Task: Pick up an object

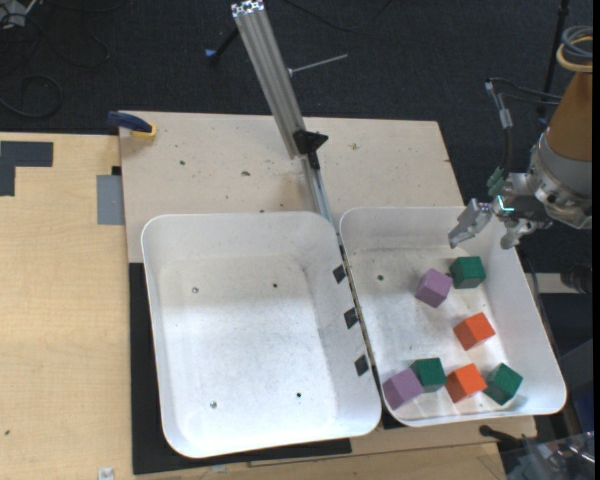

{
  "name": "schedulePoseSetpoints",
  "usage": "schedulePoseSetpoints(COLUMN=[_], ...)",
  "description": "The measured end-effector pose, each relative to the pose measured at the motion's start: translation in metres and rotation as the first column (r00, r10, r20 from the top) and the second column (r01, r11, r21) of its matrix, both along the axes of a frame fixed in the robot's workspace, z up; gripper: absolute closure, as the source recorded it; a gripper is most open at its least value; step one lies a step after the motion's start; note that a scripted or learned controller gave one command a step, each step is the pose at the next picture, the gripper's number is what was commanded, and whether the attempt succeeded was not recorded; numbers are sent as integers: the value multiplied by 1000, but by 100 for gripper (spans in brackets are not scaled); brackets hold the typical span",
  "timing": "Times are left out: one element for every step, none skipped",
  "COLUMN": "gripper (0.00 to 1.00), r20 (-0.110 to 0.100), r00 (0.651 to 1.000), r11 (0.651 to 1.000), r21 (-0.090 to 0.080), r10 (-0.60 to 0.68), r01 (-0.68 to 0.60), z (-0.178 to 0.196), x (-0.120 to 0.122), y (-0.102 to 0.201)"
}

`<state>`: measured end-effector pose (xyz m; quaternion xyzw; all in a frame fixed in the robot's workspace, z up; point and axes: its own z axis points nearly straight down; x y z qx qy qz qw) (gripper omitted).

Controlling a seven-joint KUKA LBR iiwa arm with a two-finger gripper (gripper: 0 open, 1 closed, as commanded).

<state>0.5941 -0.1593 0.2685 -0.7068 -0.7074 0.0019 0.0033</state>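
A: Grey gripper (490, 226) over right bin's (540, 328) far edge; finger state cannot tell.
B: Nearest: green cube (468, 271), purple cube (433, 288). Further: orange cube (474, 330); four more along near wall. Left bin (180, 268) alongside.

Even overhead light, soft shadows, mild glare on white bins (250, 438), slightly grainy.

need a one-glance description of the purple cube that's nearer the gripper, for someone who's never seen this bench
Start at the right-hand white bin, which holds all seven cubes. In its upper half, just below the gripper, two cubes sit together: a green cube and, at its lower left, the purple cube. The other purple cube lies far off at the bin's bottom-left corner, by another green one.
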Motion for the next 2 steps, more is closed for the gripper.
schedulePoseSetpoints(gripper=[0,0], r20=[4,-2], r00=[1000,1000], r11=[1000,1000], r21=[-1,0], r10=[0,-1], r01=[0,1], z=[2,-63], x=[1,0], y=[0,0])
